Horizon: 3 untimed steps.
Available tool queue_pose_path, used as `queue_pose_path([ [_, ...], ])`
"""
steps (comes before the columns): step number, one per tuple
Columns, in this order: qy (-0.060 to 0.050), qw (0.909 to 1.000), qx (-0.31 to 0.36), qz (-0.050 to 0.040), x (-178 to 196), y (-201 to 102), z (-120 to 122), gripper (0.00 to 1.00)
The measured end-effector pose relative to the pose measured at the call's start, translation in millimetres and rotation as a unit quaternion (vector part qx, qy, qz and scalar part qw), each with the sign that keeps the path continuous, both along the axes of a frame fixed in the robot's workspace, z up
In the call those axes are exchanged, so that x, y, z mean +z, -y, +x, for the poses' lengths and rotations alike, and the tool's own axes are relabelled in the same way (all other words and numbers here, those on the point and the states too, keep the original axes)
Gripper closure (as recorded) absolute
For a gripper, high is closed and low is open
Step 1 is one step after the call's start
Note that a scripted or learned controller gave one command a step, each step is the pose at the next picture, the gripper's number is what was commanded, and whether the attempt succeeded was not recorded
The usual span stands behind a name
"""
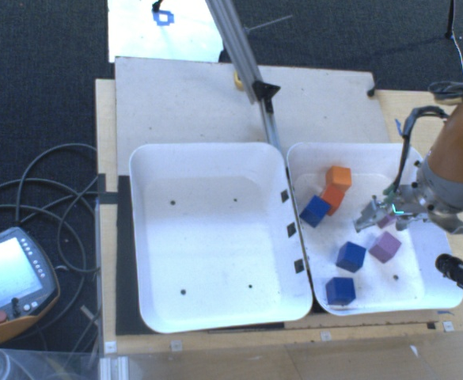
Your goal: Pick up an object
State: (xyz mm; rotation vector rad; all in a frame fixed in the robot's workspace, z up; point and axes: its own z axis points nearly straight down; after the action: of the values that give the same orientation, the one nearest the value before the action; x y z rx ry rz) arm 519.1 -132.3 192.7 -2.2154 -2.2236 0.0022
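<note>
1. Fingers (366,218): honestly can't tell whether they're spread or pinched; nothing visibly between them.
2. Small purple cube (385,246) sits just lower right of the gripper (370,217), in the right white bin (445,295).

The two bins are white. The left bin (215,236) has a few small dark dots on its floor. The right bin (421,291) has little black squares down its left wall.

In the right bin there are three blue blocks: one near the middle of the frame (315,210), one lower down (351,256) and one at the bottom edge of the bin (340,290). There are two orange blocks, one (339,176) above the other (333,197). A purple block (385,246) sits at the right.

The arm (459,153) at the right edge is orange on top and grey below. The gripper (373,214) is grey with a tiny green light.

The bench (215,101) is pale tan. The floor (33,70) is dark blue-grey. At the lower left, a grey and orange handset (9,287) has black cables (49,188).
</note>
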Motion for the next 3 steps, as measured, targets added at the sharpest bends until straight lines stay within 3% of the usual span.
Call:
queue_pose_path([
  [1,0.002,1.0,0.0,-0.0004,2,0,1,0.0],
  [3,0.001,1.0,-0.001,0.0003,-104,1,10,0.0],
])
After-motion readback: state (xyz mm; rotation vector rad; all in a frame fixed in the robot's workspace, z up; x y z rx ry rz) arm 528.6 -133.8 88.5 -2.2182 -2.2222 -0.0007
